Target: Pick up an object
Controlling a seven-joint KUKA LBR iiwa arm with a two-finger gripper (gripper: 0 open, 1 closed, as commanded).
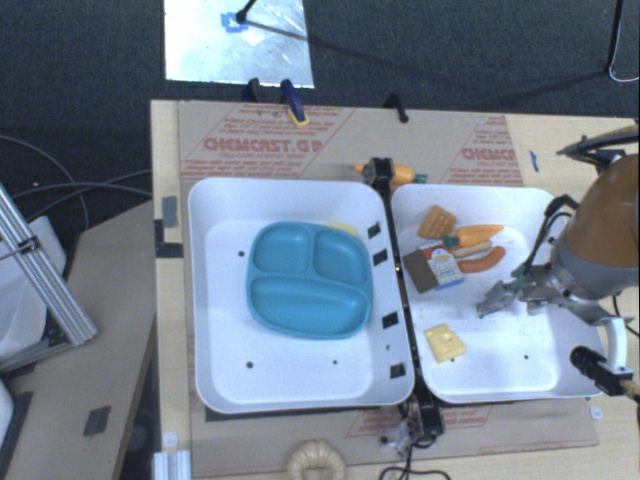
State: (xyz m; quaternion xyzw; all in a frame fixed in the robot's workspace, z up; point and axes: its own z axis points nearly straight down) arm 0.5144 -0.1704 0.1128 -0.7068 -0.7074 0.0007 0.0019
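The gripper (492,302) hovers low over the right bin (520,373), fingers slightly parted and holding nothing; a yellow cheese wedge (445,343) lies near the bin's left edge; a blue divided plate (308,278) sits centred in the left bin (225,368)

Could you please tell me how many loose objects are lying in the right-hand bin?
5: waffle piece at the back, carrot, sausage, small box by the divider, cheese wedge in front. The arm may hide others.

robot lab, clamped bins (230,368), cables (90,183)
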